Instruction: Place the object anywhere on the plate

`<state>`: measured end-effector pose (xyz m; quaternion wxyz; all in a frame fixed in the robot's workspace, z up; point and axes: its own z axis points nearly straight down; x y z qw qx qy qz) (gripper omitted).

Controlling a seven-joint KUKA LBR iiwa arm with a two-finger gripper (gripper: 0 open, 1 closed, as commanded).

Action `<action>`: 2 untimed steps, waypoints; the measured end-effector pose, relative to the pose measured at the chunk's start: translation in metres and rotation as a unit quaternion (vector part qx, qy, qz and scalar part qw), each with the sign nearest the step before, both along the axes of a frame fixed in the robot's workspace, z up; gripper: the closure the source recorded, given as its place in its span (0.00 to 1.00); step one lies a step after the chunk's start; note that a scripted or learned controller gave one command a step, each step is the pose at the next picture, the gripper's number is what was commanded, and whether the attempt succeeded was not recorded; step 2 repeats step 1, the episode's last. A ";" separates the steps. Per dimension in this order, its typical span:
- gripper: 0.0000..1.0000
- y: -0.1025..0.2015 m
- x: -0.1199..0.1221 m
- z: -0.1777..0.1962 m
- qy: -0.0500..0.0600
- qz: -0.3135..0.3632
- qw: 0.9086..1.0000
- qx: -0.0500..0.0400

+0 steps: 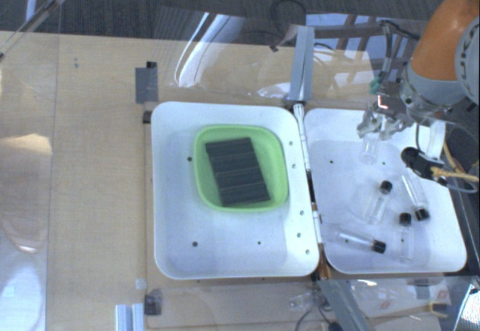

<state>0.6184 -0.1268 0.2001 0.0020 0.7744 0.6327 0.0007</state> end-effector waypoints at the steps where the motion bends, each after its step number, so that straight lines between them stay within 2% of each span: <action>1: 0.00 0.000 0.000 0.000 0.000 0.000 1.000 0.000; 2: 0.00 0.000 0.000 0.000 0.000 0.000 1.000 0.000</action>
